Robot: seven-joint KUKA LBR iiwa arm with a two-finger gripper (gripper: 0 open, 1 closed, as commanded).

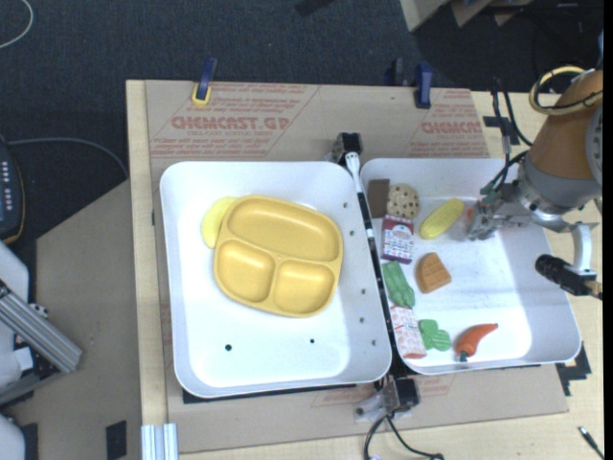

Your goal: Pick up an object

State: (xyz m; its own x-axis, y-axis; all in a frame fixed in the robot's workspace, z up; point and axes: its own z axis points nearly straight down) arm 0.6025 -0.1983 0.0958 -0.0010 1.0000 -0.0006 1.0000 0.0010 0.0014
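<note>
Grey tool low in right bin nr far edge, beside yellow item, prob. lining up grasp; jaw state can't tell.

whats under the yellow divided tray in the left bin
A flat yellow piece pokes out from beneath the yellow divided tray at its upper left edge, lying on the left bin floor. The tray covers the rest of it, so its full shape cannot be told.
</note>
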